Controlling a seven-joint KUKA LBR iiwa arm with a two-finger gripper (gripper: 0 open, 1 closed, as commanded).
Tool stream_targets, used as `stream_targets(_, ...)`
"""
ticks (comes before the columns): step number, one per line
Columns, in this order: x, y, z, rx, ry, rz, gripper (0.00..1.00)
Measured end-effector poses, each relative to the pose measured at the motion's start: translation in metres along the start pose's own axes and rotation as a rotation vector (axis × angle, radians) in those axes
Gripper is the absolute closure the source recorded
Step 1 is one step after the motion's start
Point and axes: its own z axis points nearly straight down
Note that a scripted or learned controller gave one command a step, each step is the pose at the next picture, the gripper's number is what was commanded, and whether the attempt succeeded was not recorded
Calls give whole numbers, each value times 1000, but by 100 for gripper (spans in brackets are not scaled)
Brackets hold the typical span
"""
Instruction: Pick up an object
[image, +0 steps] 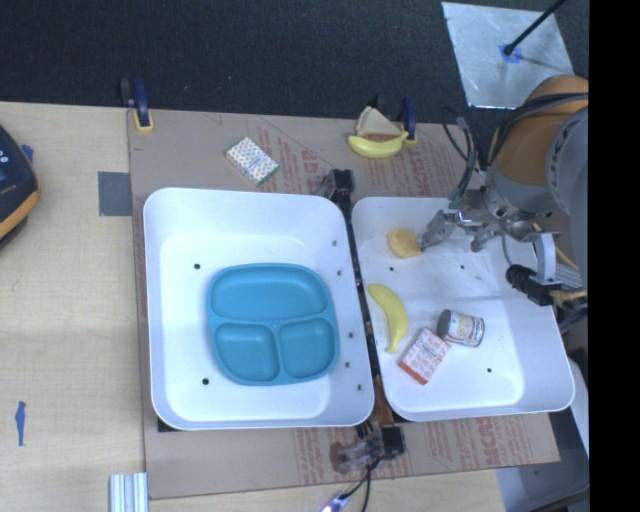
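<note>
Red packet (425, 355), can (463, 327), banana (390, 315) untouched in right bin (540, 385) (nothing lifted yet), gripper (445, 228) spread beside yellow piece (404, 242)

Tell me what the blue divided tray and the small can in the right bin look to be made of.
Blue tray: likely molded plastic, matte to slightly glossy; uniform color, rounded compartment edges. Small can: seems metal with a paper label; its end looks grey and shiny, though it is small in this view.

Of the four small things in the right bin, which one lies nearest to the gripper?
The small yellow piece at the top of the right bin, just left of the gripper. The banana, the red-and-white packet and the small can lie lower down.
</note>
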Motion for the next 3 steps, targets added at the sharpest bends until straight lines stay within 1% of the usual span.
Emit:
stream_targets(1,28,-53,-34,3,0,0,0)
stream_targets(2,24,-146,-22,5,1,0,0)
stream_targets(3,34,-148,5,-4,-2,1,0)
